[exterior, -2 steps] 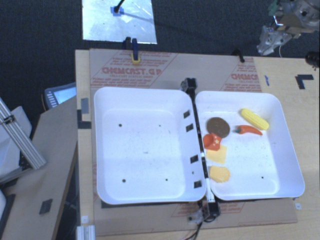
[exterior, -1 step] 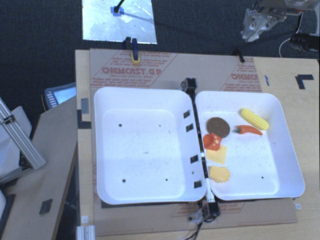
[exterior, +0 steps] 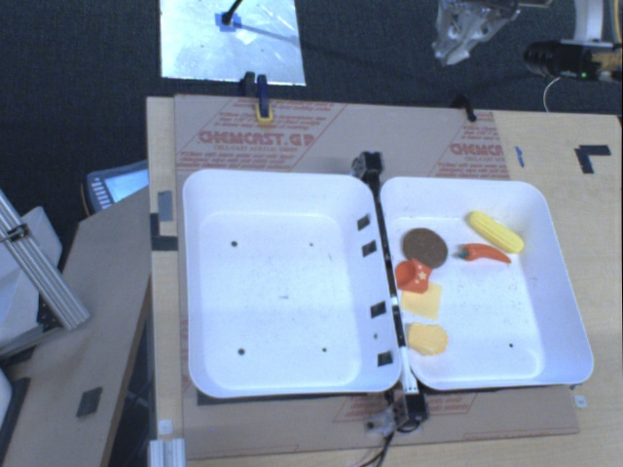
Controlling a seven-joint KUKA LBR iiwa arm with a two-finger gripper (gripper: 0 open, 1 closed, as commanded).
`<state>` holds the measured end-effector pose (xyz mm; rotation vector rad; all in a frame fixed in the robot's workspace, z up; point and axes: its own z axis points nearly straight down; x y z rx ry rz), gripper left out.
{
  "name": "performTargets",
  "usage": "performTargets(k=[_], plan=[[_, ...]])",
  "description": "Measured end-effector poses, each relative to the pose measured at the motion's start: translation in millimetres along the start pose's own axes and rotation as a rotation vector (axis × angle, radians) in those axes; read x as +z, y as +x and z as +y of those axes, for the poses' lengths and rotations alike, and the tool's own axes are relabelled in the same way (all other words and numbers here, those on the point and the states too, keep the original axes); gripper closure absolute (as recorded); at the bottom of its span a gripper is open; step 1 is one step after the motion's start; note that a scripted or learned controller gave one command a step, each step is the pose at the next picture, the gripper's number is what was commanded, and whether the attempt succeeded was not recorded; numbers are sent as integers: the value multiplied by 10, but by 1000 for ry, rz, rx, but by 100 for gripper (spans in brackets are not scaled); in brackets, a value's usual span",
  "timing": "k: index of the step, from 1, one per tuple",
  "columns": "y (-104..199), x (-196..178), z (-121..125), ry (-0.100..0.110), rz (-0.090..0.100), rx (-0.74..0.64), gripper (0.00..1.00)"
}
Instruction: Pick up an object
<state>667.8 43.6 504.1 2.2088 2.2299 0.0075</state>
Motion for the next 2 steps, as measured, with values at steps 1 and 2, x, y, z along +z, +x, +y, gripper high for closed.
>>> performTargets(k=[1, 2], plan=[[934, -332, -10, -1, 2, -4, 100], [1433, -307, 17, 3, 0, 1, 100]])
